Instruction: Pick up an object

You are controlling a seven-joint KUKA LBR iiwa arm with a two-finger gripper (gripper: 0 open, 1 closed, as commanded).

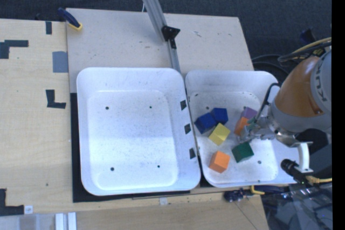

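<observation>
Look to the right bin and you will find the claw down among the blocks, near the bin's right side. You cannot tell from this view whether it is released or clenched, because the arm's bulk and the blocks crowd it.

The blocks lie in a loose cluster in the middle of that bin. Closest to the claw are a small orange block and a purple block, both just beside it on its upper left; whether either touches the claw is not clear. A green block sits just below the claw, tilted. Farther left you see a yellow block, touching a pair of blue blocks above it, and a larger orange block lies below the yellow one, near the bin's front left corner.

The left bin stands alongside, its rim meeting the right bin's rim. Both rest on the pale wooden worktop. A grey metal rail slants down from the top toward the bins' shared edge.

The arm comes in from the right, its orange band above the wrist hanging over the bin's right rim, with the wrist angled down and leftward into the bin. Yellow and black cables trail beside it.
</observation>
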